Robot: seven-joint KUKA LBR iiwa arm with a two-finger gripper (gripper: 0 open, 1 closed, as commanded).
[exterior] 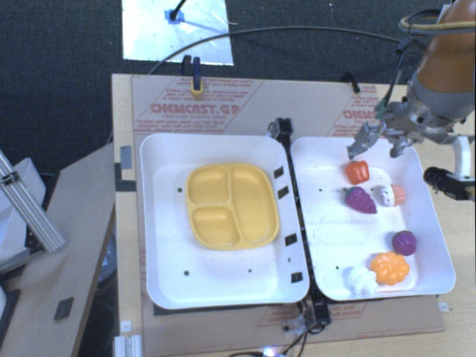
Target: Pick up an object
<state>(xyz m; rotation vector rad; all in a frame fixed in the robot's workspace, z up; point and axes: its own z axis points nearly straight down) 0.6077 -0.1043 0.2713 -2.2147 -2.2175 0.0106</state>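
The hand [381, 141] hangs over the far edge of the right bin [327, 274], its two fingers spread apart with nothing between them. One fingertip [357, 149] points down just above an orange-red toy pepper [358, 172], which lies right below the hand and apart from it. Just past the pepper, nearer the camera, sits a purple grape bunch [361, 199], and beside that, under the hand's other finger, a small white and pink piece [392, 195] whose kind is hard to tell. These three crowd close together, the pepper nearly touching the grapes. Farther from the hand, toward the near edge of the same bin, lie a round purple piece [404, 242], an orange pumpkin-like toy [390, 268] and a small white piece [362, 280] touching it. A black bracket [445, 181] juts in beside the bin, close under the arm.

Well off to the side of the hand, the left bin [160, 274] holds a yellow divided plate [231, 205], lying flat near its middle, its three compartments bare. Both bins rest on a printed board [223, 99] on the tabletop [82, 199], with a blue clamp [196, 73] at the board's far edge.
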